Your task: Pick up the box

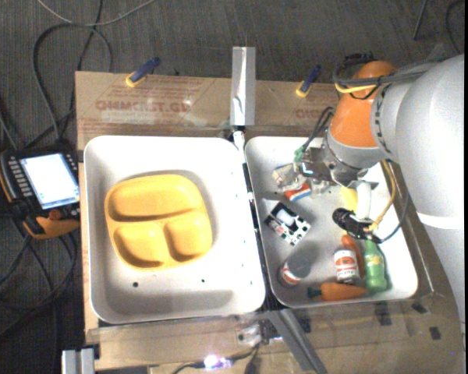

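Black-and-white box point(288, 225): lies flat on the floor of the bin point(321, 244) the arm is working in, a little below the gripper point(303, 171) in the camera view and slightly toward the neighbouring bin. It is near the gripper but apart from it, with bare bin floor between the two.

Gripper: low over the far end of that bin, directly above a small red-and-white packet point(290, 179). Cannot tell whether it is open or closed, since the wrist hides the tips. Nothing is visibly held.

Progress (judgement): box not yet picked. It is resting, untouched and not lifted. The gripper sits closer to the packet than to the box, so the whole grasp is left to do: move over the box, descend, close, lift.

Other items, further from the gripper toward the near edge of the bin:
- grey cup point(296, 272) just past the box
- red can point(345, 266)
- green bottle point(374, 265) touching or just beside the can
- carrot point(342, 291) against the near wall

None of these touches the box, so the approach looks clear from above.

Neighbouring bin point(179, 291), well away from the gripper: a yellow divided tray point(159, 218). Both bins rest on a brown surface point(140, 107).
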